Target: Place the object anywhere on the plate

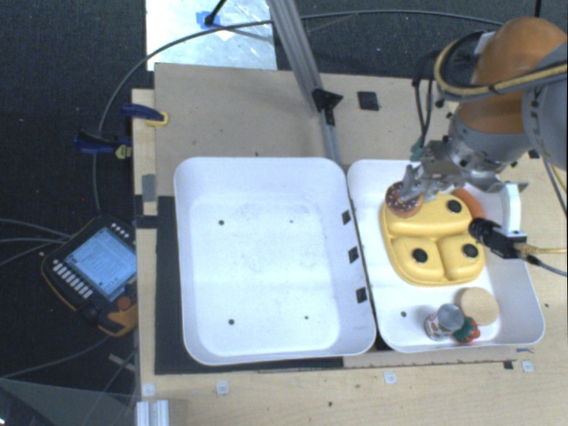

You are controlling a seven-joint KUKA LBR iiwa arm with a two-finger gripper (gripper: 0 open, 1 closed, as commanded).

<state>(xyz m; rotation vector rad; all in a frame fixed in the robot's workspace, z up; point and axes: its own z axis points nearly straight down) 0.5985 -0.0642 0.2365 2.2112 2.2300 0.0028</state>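
Note:
A yellow plate (435, 238) with three compartments lies in the right bin (377, 238). A small round brown object with a pinkish speckled top (404, 206) sits at the plate's upper-left corner. My gripper (414, 185) reaches down from the right and is directly over that object, touching or nearly touching its top edge. The gripper's body hides the contact point.
At the front of the right bin lie a tan round piece (480, 303) and a small multicoloured object (448, 324). An orange item (471, 203) peeks out behind the plate's far-right edge. The left bin (191, 238) adjoins on the left. A metal pole (302, 51) slants in behind the bins.

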